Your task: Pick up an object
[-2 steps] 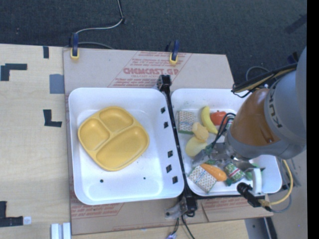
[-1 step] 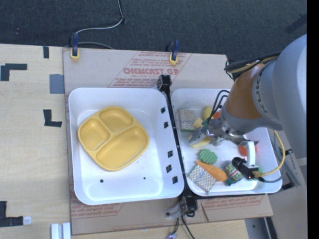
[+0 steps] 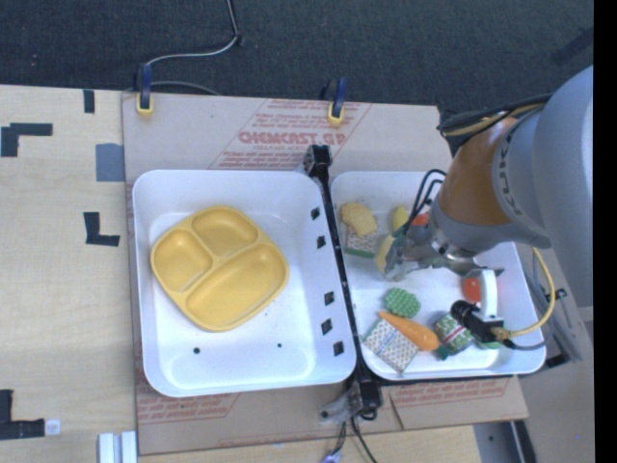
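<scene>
Grey arm (image 3: 545,177) in from right, upper links cut off by frame edge, blurred and bulky. Orange band (image 3: 470,177) above wrist, wrist angled down and left into right bin (image 3: 371,186). Covers bin's upper right corner and whatever lies under it.

Cardboard sheet (image 3: 280,138) with red print under both bins, near edge partly hidden by them.

Left bin (image 3: 159,360): just a yellow divided plate (image 3: 220,266), flat, three compartments, fully visible.

Gripper (image 3: 397,258) low in right bin, mid-left area, right at a yellow-green piece (image 3: 386,252). Can't tell how wide the gap is, or whether anything sits in it; piece half hidden by gripper body, shape unclear.

Pickable stuff all in right bin:
- yellow corn-like toy (image 3: 359,218) near divider, upper left
- patterned square block (image 3: 390,343), near front wall
- orange carrot (image 3: 410,330) touching block, lying across it
- green bumpy round toy (image 3: 403,303) just above carrot
- green can-like item (image 3: 450,334), tilted, right of carrot
- small red item (image 3: 470,286), mostly covered by wrist hardware, unidentifiable
- small yellow-green bit (image 3: 400,218) near cable, too small to name
</scene>
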You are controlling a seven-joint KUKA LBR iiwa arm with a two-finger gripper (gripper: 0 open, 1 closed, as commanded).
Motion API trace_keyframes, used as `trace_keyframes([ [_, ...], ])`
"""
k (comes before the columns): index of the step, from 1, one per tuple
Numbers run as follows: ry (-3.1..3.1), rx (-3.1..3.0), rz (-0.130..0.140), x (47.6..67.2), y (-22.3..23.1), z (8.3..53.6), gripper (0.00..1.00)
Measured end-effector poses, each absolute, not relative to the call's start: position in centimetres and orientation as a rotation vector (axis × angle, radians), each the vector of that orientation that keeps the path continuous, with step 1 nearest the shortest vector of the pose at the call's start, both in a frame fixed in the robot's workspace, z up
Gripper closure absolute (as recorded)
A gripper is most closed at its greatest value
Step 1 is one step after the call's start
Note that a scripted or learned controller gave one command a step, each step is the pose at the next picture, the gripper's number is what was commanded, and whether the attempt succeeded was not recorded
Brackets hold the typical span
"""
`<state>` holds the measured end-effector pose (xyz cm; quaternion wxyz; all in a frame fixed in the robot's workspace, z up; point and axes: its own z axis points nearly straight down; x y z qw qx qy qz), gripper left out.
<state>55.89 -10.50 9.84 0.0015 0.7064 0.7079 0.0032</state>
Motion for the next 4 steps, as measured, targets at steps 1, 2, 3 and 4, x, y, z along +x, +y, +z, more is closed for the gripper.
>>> trace_keyframes([
  [1,2.221,2.217,0.010,55.9,-10.5,9.8,0.00],
  [2,2.222,2.219,0.002,61.2,-10.0,8.6,0.00],
  [3,2.222,2.215,0.003,61.2,-9.9,9.7,1.00],
  [4,2.222,2.215,0.002,61.2,-10.0,9.7,0.00],
])
